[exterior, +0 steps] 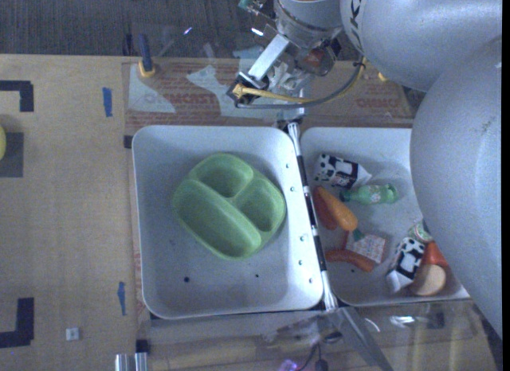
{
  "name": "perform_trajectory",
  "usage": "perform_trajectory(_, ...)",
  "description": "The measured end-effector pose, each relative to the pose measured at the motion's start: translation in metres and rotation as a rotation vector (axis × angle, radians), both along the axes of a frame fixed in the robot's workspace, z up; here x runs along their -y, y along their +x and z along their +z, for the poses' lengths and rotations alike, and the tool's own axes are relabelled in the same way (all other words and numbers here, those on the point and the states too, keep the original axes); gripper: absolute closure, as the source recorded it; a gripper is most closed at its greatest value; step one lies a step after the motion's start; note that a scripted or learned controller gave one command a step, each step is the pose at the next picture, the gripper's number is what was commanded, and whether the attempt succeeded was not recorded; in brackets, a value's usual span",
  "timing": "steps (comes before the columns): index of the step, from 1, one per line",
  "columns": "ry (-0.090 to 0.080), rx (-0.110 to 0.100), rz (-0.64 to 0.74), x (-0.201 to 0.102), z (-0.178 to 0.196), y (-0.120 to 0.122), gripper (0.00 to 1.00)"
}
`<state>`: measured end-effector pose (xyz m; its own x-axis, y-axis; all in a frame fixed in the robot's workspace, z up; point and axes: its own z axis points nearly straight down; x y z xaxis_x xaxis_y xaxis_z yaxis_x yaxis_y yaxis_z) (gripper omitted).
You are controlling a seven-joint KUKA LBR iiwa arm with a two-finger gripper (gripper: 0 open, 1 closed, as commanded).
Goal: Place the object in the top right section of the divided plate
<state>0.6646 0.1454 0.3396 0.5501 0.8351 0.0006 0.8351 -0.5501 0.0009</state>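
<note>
Camera view: big grey arm covers part of the right bin. Green plate sits in the left bin. The gripper hangs past the bins' far edge (can't tell if it's clenched). Carrot lies in the right bin.

Light is even and fairly bright from overhead, with a faint soft shadow under the divided plate, pale sheen on the grey arm, mild softness throughout.

The plate is light green, the bins white. The cartons wear black-and-white cow patches. The carrot is orange, the bottle green, the arm grey.
</note>
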Motion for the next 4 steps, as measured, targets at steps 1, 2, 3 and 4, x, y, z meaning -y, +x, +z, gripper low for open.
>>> perform_trajectory(1, 0.0, -0.006, 0.142, -0.081, -0.078, -0.042, 1.0)
perform_trajectory(2, 0.0, 0.0, 0.204, -0.08, -0.065, 0.002, 1.0)
perform_trajectory(3, -0.001, 0.002, 0.207, -0.082, -0.055, 0.002, 1.0)
perform_trajectory(4, -0.001, 0.004, 0.208, -0.083, -0.044, 0.002, 1.0)
